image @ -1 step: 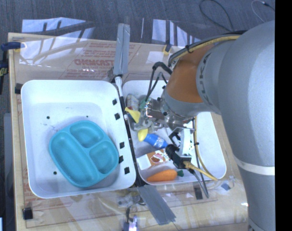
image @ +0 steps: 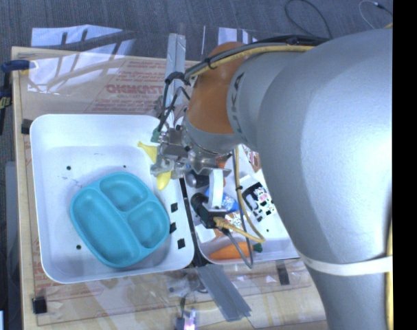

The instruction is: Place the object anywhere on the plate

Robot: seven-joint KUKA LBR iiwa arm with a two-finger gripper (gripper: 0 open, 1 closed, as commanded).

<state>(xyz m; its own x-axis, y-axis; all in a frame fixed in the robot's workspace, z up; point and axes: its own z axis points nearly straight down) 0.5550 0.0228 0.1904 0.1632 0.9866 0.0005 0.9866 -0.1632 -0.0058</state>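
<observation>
Wooden counter (image: 77,74) on grey carpet; yellow banana-shaped object (image: 160,177) beside teal sectioned plate (image: 120,217); pincer (image: 168,158) grip unreadable.

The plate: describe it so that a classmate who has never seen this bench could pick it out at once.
Find the two white bins side by side and take the left bin. In its lower middle lies the plate, tilted. It alone is turquoise, a rounded tray split into three compartments, unlike the small yellow object near the pincer.

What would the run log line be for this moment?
arm: over seam between bins | gripper: at left bin's right edge, by yellow object | grasp: unclear | blue plate: bare | placement: not done
</observation>
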